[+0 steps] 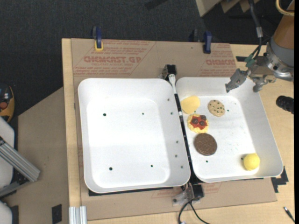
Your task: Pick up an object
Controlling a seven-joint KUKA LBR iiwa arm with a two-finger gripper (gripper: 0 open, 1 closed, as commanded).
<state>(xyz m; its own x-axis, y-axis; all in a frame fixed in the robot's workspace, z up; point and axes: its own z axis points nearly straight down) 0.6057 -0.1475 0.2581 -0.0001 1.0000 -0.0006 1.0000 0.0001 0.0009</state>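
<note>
Top-down slanted view, two white bins side by side on cardboard-covered surface [140, 50]. Left bin [93, 92] w/ a few dark dots on floor. Right bin [266, 125] holding 5 objs: pale yellow rounded piece [190, 104] at upper left near divider; speckled cookie [216, 108] just right of it, apart; small pizza-like disc w/ red topping [198, 122] below yellow piece, about touching its lower edge; brown round disc [205, 143] just under pizza disc; yellow lemon-like ball [251, 162] at lower right corner, well apart from rest. Arm in from right, orange band at top right. Gripper [246, 81] over upper right rim of right bin, above and right of cookie, not touching any obj. Fingers spread wide, one dark finger [235, 80] angled down-left, other near [257, 83]; nothing between them. Two blue clamps [97, 33] [207, 37] on back edge of board. Black clip [170, 71] btw bins at top, cable [191, 204] at bottom.
</note>
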